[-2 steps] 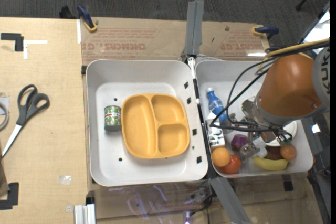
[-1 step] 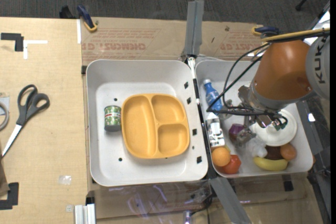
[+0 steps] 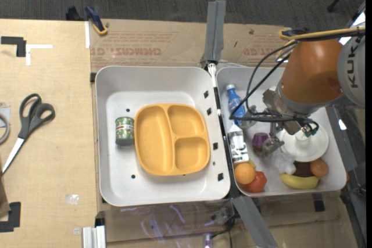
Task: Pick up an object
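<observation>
Purple little object [image 3: 261,140] sitting in the right bin [image 3: 334,183], just left of the jaws [image 3: 273,144], probably touching. Can't tell how wide those are, too cluttered. Nothing visibly held. Just a short shift left needed.

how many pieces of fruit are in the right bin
3: an orange at the front left, a banana along the front wall, a peach behind it. The arm may hide more.
</observation>
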Controlling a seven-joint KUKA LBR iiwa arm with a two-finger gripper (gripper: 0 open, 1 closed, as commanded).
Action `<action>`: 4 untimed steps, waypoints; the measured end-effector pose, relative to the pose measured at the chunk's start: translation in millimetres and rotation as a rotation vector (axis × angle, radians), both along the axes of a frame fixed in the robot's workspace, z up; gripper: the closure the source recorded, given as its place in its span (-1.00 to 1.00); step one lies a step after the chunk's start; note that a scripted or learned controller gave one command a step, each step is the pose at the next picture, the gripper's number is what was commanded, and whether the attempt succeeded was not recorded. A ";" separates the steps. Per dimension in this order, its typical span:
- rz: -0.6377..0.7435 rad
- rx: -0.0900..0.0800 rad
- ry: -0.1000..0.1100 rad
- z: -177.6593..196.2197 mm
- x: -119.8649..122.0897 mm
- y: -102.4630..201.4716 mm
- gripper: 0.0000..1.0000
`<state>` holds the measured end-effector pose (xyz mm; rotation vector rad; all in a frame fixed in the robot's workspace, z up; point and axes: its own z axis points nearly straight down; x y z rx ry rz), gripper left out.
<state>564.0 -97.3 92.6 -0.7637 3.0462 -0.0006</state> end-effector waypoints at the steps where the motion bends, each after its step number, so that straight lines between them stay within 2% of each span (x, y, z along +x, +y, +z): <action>1: 0.070 0.000 -0.005 0.9 18.6 -0.9 -1.00; 2: -0.046 0.002 0.000 -0.5 -1.1 5.3 -1.00; 3: 0.015 0.000 0.002 -0.5 5.6 -3.3 -1.00; 4: 0.061 -0.002 -0.010 3.3 49.7 -79.7 -1.00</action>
